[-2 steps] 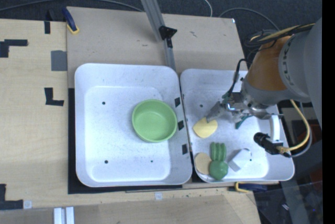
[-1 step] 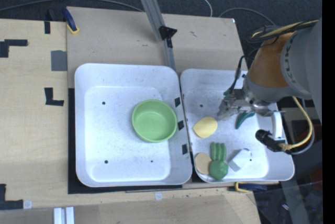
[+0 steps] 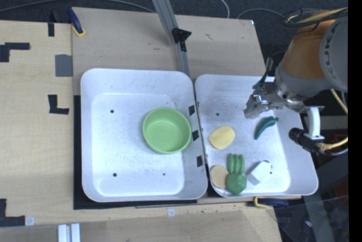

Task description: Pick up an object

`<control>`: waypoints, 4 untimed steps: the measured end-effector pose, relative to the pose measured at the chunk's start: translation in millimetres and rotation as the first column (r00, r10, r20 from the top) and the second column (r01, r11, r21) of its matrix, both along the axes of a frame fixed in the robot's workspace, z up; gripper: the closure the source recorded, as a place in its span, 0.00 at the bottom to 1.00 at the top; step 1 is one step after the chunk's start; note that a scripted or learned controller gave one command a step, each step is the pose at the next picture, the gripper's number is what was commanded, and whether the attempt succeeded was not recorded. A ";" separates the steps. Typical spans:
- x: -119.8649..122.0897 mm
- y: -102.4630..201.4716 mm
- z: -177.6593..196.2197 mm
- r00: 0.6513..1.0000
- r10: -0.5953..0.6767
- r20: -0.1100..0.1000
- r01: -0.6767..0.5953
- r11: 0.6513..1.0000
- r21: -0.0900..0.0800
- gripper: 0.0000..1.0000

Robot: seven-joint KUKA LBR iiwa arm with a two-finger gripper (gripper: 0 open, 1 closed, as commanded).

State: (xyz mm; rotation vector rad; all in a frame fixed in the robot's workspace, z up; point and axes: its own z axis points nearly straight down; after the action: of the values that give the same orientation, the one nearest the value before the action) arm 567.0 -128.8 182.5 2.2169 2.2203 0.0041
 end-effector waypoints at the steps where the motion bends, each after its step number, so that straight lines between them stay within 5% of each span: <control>1: 3.2 3.1 63.2 1.000 0.001 0.001 -0.001 1.000 -0.001 1.00; 2: 4.2 3.3 115.3 1.000 0.000 0.000 0.000 1.000 0.000 1.00; 4: -5.7 107.5 111.1 1.000 0.005 -0.006 -0.005 1.000 0.002 1.00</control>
State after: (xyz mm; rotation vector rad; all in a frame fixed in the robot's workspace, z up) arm 561.3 -21.3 293.7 2.2154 2.2296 0.0000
